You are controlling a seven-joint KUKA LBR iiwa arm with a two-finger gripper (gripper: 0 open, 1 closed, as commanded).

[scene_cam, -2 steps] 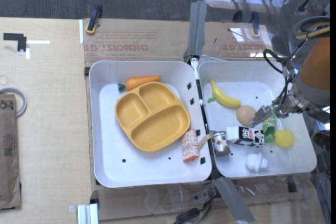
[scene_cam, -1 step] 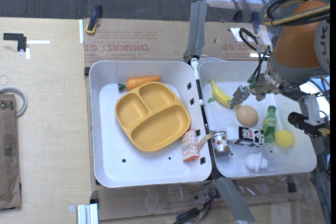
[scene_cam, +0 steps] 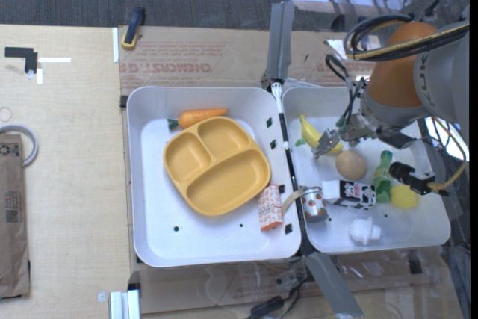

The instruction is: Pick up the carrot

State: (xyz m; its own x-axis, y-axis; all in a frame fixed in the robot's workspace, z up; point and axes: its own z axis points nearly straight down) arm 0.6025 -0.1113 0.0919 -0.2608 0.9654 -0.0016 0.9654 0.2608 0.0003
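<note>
Gripper [scene_cam: 326, 143] sits low over the right bin [scene_cam: 441, 235], in its upper left part, between the banana [scene_cam: 308, 131] and a round tan fruit [scene_cam: 351, 163]; from my feed I cannot tell how it is set, and I see nothing held in it. Arm [scene_cam: 429, 78] enters from the right, its orange band [scene_cam: 396, 75] above the wrist, with black cables looping over it. Near the gripper in the same bin I note a small black-and-white carton [scene_cam: 358, 193], a green bottle [scene_cam: 383, 175], a yellow lemon [scene_cam: 404, 196], a white object [scene_cam: 363, 231] toward the front, and a small can [scene_cam: 314, 204] against the left wall. Carrot [scene_cam: 202, 116] is in the left bin [scene_cam: 138, 183], lying near the back wall, just beside the upper rim of the yellow divided plate [scene_cam: 216, 165], well apart from the gripper. An orange-and-white packet [scene_cam: 270, 208] lies just beside the plate's lower right edge.
</note>
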